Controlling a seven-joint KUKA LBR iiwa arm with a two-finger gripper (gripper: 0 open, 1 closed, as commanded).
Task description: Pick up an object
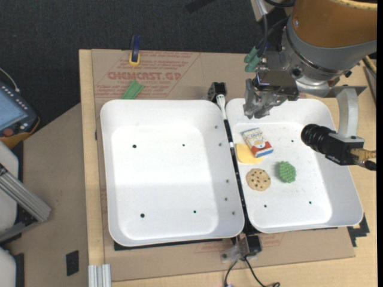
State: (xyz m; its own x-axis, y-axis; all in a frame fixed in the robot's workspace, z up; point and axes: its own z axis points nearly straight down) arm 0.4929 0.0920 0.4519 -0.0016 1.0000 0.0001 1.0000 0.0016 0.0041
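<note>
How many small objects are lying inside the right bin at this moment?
4, clustered left of centre in the right bin: small carton, yellow piece touching it, cookie, green object. The arm may hide more.

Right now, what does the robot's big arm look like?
The thick rounded arm is grey, with a wide orange band above the wrist. Its small dark metal two-finger gripper hangs below, beside green bits and black cables.

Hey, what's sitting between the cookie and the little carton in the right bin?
In the camera view, a yellow piece lies between the cookie and the small carton, partly tucked under the carton's left side.
</note>
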